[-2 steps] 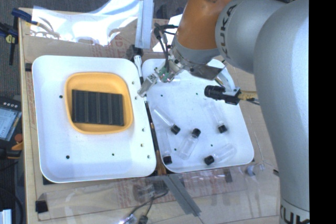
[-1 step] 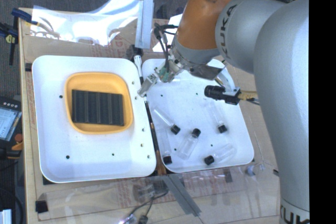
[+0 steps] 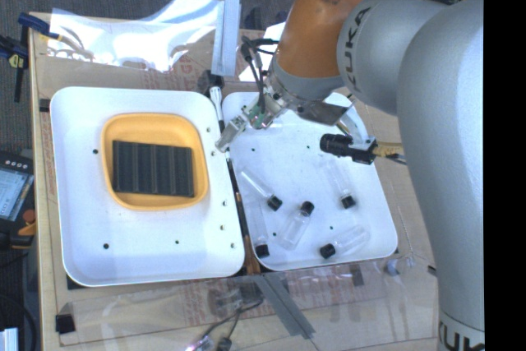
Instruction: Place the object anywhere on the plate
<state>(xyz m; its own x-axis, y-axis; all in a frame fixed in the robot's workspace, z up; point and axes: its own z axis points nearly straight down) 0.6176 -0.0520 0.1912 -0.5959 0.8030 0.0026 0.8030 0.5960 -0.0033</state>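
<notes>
Plate: yellow, rounded-square, ribbed dark centre; vials clear, black-capped.

Arm reaching leftward, wrist angled down

Surface: brown board, filling middle of frame, bare strip along lower edge. Two shallow white bins sit directly on it, side by side, edges touching at centre. Left bin takes left-centre of frame; right bin sits centre-right, slightly smaller in view. Crinkled clear plastic sheet lies along upper left of surface, behind left bin. Metal bracket pieces lie at lower centre, just below bins. Small black block at lower left corner.
</notes>
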